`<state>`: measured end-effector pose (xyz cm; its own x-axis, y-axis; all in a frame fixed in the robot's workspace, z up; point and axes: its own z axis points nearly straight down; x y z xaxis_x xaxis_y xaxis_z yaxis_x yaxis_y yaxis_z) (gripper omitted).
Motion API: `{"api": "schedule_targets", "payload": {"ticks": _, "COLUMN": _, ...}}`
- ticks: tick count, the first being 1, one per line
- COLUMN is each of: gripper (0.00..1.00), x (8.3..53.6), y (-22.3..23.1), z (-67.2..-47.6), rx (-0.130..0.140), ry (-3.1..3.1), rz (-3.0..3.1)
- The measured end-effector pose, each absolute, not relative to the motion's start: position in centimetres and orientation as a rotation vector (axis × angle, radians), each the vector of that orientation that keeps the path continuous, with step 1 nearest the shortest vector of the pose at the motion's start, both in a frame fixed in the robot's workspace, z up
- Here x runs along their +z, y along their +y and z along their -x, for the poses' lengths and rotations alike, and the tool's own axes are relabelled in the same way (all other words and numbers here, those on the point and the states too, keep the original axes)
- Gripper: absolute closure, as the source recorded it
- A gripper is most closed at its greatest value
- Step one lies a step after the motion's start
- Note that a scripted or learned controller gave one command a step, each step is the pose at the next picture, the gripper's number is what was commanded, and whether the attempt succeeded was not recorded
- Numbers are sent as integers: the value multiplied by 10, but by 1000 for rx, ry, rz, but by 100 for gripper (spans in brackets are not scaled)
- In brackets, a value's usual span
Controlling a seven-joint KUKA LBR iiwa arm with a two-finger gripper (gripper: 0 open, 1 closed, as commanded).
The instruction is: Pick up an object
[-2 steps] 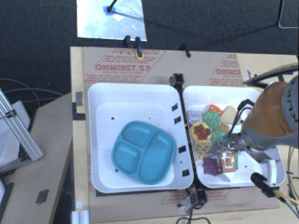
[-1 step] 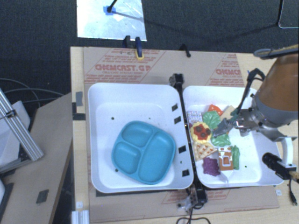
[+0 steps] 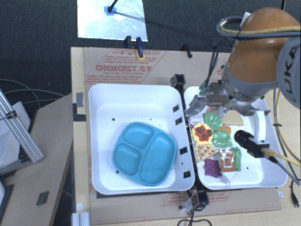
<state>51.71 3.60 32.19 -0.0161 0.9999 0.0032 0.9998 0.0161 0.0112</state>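
While the left bin (image 3: 104,121) holds a single blue divided plate (image 3: 143,152), the right bin (image 3: 256,172) is crowded with small toys: a red-and-yellow round piece (image 3: 202,133), green leafy pieces (image 3: 221,138), a purple lump (image 3: 212,167) and an orange-and-white block (image 3: 227,160). The arm (image 3: 258,55) hangs over that bin's far part, hiding it; whether the jaws are wide or narrow, I cannot tell.
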Motion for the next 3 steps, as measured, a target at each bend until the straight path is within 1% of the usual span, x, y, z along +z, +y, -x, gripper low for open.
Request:
{"api": "schedule_targets", "payload": {"ticks": 1, "gripper": 0, "x": 524, "y": 87, "z": -486, "rx": 30, "ry": 2226, "rz": -2203}}
{"api": "schedule_targets", "payload": {"ticks": 2, "gripper": 0, "x": 468, "y": 176, "z": -485, "rx": -2, "ry": 2238, "rz": -2209}}
{"api": "schedule_targets", "payload": {"ticks": 3, "gripper": 0, "x": 465, "y": 238, "z": -486, "rx": 4, "ry": 2234, "rz": -2210}}
